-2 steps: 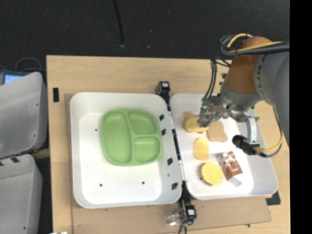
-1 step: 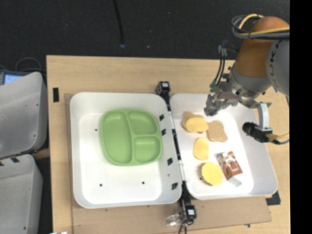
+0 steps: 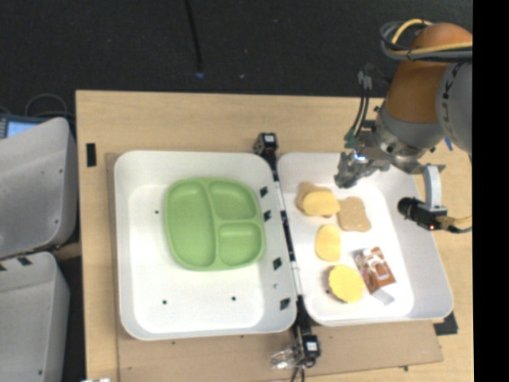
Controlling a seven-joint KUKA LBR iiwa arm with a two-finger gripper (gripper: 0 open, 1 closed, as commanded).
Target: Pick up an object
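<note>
The tabletop point(image 3: 95, 118) carries two shallow white bins side by side. The left bin point(image 3: 143, 293) contains one green divided plate point(image 3: 213, 223) with three compartments, lying flat near the bin's centre.

The right bin point(image 3: 413, 285) contains five objects, all referenced here to the tan bread slice point(image 3: 354, 214) near the bin's middle:
- A yellow-orange bun-shaped piece point(image 3: 320, 202) lies just left of the bread slice, touching or nearly touching it.
- A pale yellow oval piece point(image 3: 328, 243) lies below and slightly left of the bread slice, close to it.
- A bright yellow round piece point(image 3: 346, 283) lies further below the bread slice, beyond the oval piece.
- A brown and white packet point(image 3: 374, 270) lies below and right of the bread slice, just beside the yellow round piece.

The arm enters from the right. The jaws point(image 3: 348, 173) sit above the upper part of the right bin, just above the bread slice and up-right of the bun-shaped piece. Nothing is visible between the jaws; whether they are apart or together cannot be told at this resolution
</note>
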